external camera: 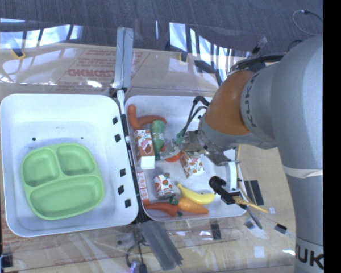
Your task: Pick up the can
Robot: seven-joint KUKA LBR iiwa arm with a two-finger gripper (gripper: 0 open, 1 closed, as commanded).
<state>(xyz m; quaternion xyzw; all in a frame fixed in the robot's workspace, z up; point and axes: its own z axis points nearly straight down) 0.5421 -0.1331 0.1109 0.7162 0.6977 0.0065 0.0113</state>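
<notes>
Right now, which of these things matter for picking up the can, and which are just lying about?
Job: gripper; small printed container, possibly the can; right bin.
Lying about: banana; green bottle; sausage; green divided plate; left bin.

Bench [68, 67]: brown surface with red print at far left. Two white bins lie on it, left bin [11, 152], right bin [176, 102], side by side.

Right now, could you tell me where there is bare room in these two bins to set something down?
The left bin has bare floor above the green divided plate, up to its far wall. The right bin is crowded: sausage, green bottle, cartons, banana, carrot, with the end effector over them. Its far strip is bare.
</notes>
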